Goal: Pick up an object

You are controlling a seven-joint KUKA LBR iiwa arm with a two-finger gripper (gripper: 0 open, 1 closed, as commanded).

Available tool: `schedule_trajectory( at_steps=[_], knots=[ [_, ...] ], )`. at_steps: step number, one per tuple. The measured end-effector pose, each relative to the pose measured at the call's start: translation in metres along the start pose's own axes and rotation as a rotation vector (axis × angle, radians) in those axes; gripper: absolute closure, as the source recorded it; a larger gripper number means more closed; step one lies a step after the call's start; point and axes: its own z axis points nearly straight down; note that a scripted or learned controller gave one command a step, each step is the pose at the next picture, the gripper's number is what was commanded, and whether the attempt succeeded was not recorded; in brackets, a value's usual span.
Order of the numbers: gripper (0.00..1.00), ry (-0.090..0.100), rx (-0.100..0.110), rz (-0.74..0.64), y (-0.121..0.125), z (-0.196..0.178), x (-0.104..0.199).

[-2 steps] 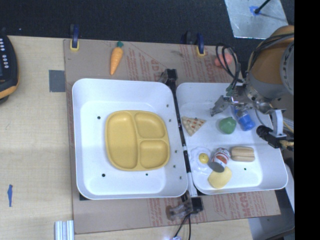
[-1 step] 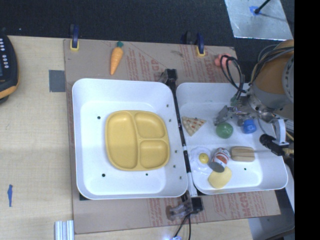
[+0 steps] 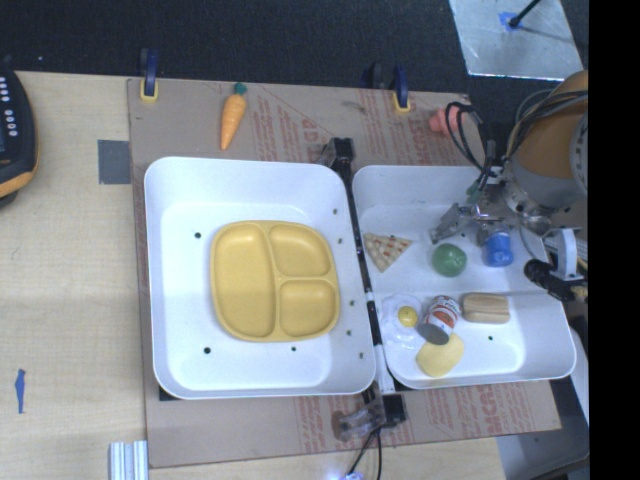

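Right bin [image 3: 540,363]: six small items; left bin [image 3: 170,368]: one yellow tray [image 3: 275,278]; end effector [image 3: 470,216] state unclear.

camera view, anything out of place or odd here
One thing: a toy carrot lies on the brown board behind the left bin, outside both bins. The other small items, such as the green ball, pizza slice and can, sit in the right bin. The yellow divided plate lies flat in the left bin.

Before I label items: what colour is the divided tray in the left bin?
Yellow; the divided tray shows clearly in the camera view.
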Motion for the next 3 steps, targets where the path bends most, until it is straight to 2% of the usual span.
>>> schedule_trajectory(
  at_steps=[1, 2, 3],
  knots=[
    [0.00, -0.024, -0.017, 0.002, 0.008, -0.075, -0.007],
    [0.00, -0.026, -0.002, 0.010, -0.061, 0.005, 0.020],
    [1.00, -0.032, -0.014, 0.009, -0.056, -0.011, 0.017]
  ],
)
